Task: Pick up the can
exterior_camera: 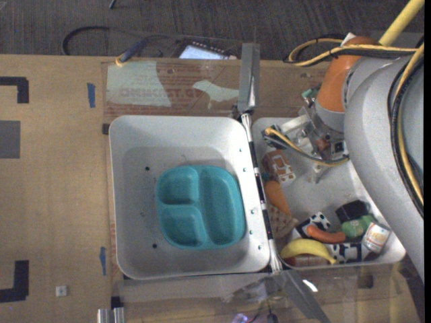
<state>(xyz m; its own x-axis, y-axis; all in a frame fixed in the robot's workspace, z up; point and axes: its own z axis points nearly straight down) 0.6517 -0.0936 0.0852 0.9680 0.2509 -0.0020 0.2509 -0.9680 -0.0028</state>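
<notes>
Can (pixel 374 237) lies tipped in the right bin's (pixel 394 253) lower right corner, long axis slanting toward that corner, beside a green item (pixel 355 226). Cardboard-brown bench (pixel 54 200) carries both bins; dark carpet and cables lie beyond. Gripper (pixel 322 159) hovers near the bin's upper edge, well apart from the can, grip state unreadable.

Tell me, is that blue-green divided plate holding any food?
Empty: all three compartments of the divided plate show bare teal, in the left bin.
</notes>
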